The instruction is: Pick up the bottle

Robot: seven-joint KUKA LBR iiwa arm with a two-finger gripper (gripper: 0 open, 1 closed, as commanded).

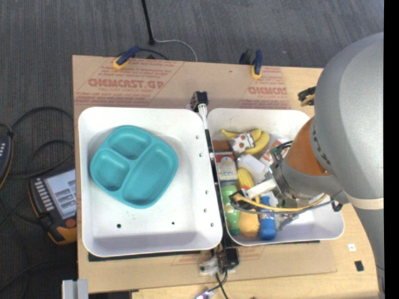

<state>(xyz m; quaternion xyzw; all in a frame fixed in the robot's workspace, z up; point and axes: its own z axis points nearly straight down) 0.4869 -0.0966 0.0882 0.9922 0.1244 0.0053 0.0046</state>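
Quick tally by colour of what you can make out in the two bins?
Teal: 1, the divided plate in the left bin.
Yellow: 2, a banana and a corn cob in the right bin.
Blue: 1, a blue item.
Green: 1, a green item.
Total: 5; the arm hides others.

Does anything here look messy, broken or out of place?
Nothing looks broken or spilled. The right white bin holds a jumbled heap of small items, a yellow banana among them, while the teal three-compartment plate sits at an angle in the left white bin.
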